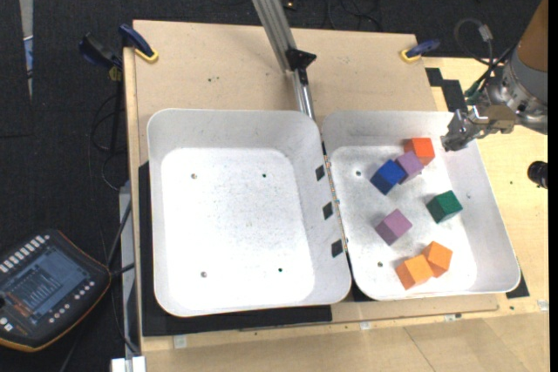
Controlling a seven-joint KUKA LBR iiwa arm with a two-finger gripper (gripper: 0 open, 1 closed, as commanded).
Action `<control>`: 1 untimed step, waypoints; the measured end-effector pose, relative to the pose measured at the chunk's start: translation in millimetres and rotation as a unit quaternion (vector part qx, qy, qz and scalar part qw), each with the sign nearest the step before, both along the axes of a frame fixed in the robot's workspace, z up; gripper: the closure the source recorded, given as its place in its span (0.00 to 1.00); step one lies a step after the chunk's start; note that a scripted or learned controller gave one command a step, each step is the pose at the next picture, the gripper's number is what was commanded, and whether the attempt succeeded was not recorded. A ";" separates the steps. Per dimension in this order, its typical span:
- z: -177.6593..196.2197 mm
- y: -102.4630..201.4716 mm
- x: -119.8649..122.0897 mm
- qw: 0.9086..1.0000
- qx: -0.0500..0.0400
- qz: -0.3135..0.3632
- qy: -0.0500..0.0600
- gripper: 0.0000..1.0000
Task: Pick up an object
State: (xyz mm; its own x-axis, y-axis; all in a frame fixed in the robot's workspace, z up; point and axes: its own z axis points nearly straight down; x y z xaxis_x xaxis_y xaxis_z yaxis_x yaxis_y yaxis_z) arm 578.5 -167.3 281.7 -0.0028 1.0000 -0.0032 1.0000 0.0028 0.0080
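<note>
- My hand [457,135] hangs over the right bin's [488,226] upper right edge; I cannot tell how it is set, and I see nothing in it.
- The nearest thing to me is the red-orange cube [421,149], just left of my hand, apart from it, at the top of the bin.
- A purple cube [410,163] touches that cube's lower left side, and a blue cube [388,175] touches the purple one in turn, so the three make a slanting row.
- A green cube [445,206] sits alone below my hand, near the bin's right wall.
- A second purple cube [393,225] lies near the bin's middle, with bare floor all round it.
- Two orange cubes [425,264] lie touching each other near the bin's lower edge.
- The left bin [174,187] lies beside the right one, their inner walls meeting along the middle.
- The desk [218,57] shows bare board above both bins, with a clamp [420,50] at its upper right corner and another [135,42] at its upper left.
- My arm [532,83] comes in from the right edge, above the bin's right rim, with the hand pointing down and leftwards.
</note>
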 end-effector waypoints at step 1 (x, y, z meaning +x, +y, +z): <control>-14.6 43.5 7.4 1.000 0.002 0.002 0.004 1.00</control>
